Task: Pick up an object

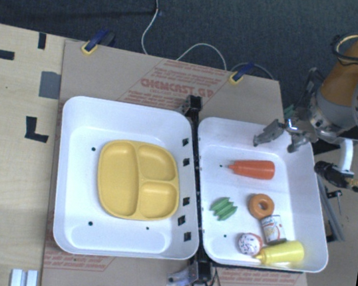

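Nearest the camera, along the right bin's front edge, lies a yellow squeeze bottle on its side, touching a small round pink-and-white piece and a small can; all look like light, stiff toy goods, the bottle smooth and likely to roll. Just behind sit a doughnut, best taken across its ring, and a flat green bean pod, thin and hard to pinch. Further back lies the orange carrot, well apart from its neighbours; judged rigid, light and slightly slippery, it is best gripped across its thick middle. The left bin holds a yellow divided plate. Both bins are smooth white and shallow, resting on cardboard. At the far rim the gripper hangs with fingers spread, grasping nothing; room around the carrot is ample.
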